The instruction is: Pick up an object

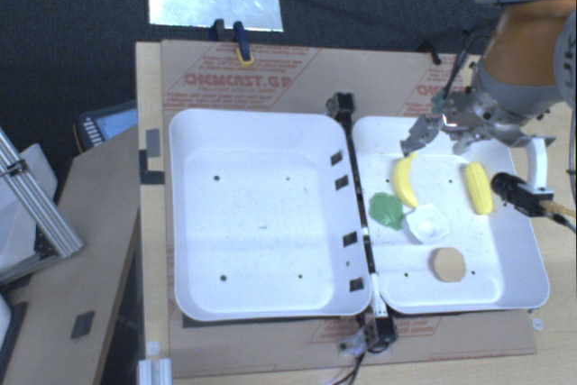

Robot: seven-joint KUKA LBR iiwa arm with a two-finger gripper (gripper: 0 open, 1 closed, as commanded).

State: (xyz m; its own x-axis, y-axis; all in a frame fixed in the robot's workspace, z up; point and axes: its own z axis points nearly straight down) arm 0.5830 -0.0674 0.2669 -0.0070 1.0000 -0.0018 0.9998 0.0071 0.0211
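The gripper point(424, 136) is seen at the far edge of the right bin point(527, 284); whether it is released or clenched cannot be told. Just near and left of it lies a banana point(405, 182), its long axis running far-to-near.

R bin point(518, 284) held banana point(406, 183), corn point(478, 187), leaf point(387, 209), cup point(426, 224) & a disc point(447, 264) nearest front; L bin point(194, 135) beside it.
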